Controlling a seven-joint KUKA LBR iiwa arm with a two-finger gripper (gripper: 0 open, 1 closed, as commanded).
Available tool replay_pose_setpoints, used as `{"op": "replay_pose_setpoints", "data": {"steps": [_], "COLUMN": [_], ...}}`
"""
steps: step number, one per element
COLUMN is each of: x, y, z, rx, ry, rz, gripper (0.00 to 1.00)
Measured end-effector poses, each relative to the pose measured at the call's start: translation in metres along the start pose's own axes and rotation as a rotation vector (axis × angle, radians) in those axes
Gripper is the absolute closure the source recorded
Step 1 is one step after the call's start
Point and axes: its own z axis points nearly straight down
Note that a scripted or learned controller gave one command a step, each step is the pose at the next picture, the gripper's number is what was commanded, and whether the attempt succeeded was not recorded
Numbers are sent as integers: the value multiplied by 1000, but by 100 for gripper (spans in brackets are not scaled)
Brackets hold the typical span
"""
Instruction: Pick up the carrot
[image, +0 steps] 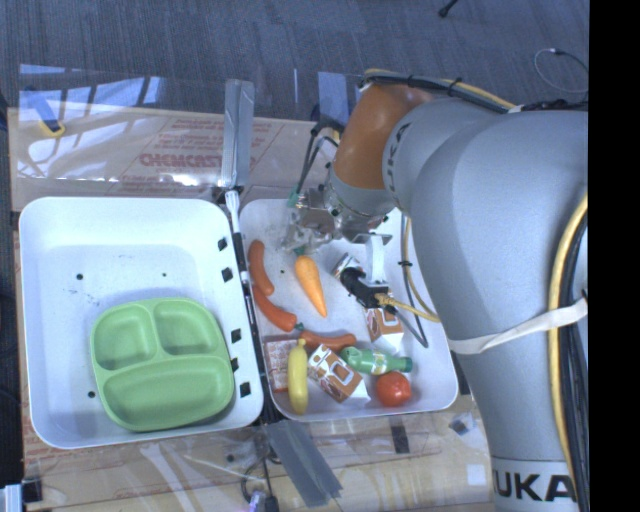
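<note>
My two-finger gripper (312, 232) hangs over the far end of the right-hand shallow white bin (440, 392), just above the thick end of the tapered orange plastic carrot (311, 284). The carrot lies flat on the bin floor, its point aimed toward the near rim, and nothing lifts it; I judge the pick not yet made. Whether my gripper is spread or closed I cannot tell, since the wrist hides it. Beside the carrot lie two reddish-orange toy sausages (263, 287), and nearer the front a yellow toy banana (298, 378), a small brown printed carton (335, 372), a green toy bottle (377, 360) and a red toy tomato (394, 389). The left-hand white bin (60, 250) bears a green sectioned plastic plate (160, 362). Remaining, in my judgement: descent, closure on the carrot, lift.
</note>
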Motion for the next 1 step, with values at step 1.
{"op": "replay_pose_setpoints", "data": {"steps": [1], "x": [38], "y": [-4], "z": [-127], "rx": [-3], "ry": [1], "rz": [89], "gripper": [100]}}
